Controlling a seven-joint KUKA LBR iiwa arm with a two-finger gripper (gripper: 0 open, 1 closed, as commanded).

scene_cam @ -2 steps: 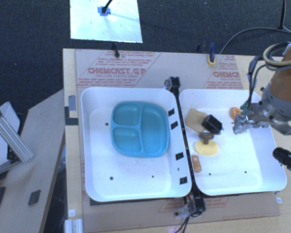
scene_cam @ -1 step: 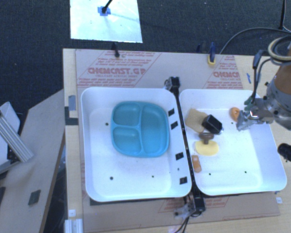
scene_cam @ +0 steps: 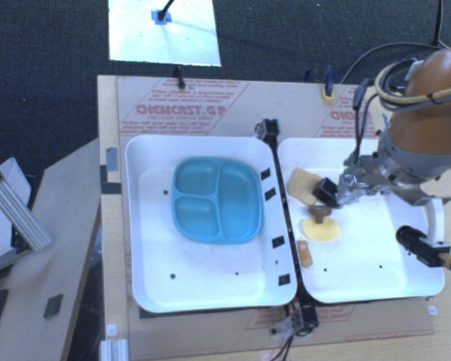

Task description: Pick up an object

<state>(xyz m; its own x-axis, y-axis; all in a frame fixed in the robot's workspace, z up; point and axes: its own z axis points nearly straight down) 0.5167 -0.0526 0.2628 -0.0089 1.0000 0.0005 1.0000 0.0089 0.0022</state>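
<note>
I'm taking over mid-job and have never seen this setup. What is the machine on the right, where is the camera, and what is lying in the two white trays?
One camera looks down at a slant on a bench. The grey arm with the orange band reaches in from the right; its gripper hangs low over the right bin. Under it lie a tan piece, a yellow disc and a small orange item. The left bin holds a blue divided plate. I cannot tell whether anything is held.
</note>
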